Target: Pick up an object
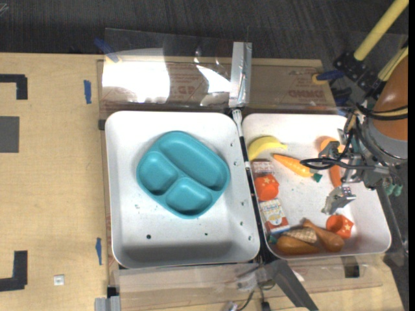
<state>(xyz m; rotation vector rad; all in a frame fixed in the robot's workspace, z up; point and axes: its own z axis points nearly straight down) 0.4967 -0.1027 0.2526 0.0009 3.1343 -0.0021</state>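
Note:
My gripper (pixel 337 201) hangs over the right bin (pixel 305 193), near its right side, with its grey fingers pointing down just above and left of a small orange-red fruit (pixel 340 225). No object shows between the fingers. Elsewhere in that bin lie a yellow banana (pixel 261 146), a carrot (pixel 293 165), a red tomato (pixel 266 186), a small labelled carton (pixel 273 214), a brown bread roll (pixel 308 237) and an orange piece (pixel 326 145) partly hidden by the wrist.
The left bin (pixel 123 225) holds a teal divided plate (pixel 183 172). A clear plastic sheet and a taped post (pixel 240 73) stand behind the bins. The arm and its cables crowd the right edge.

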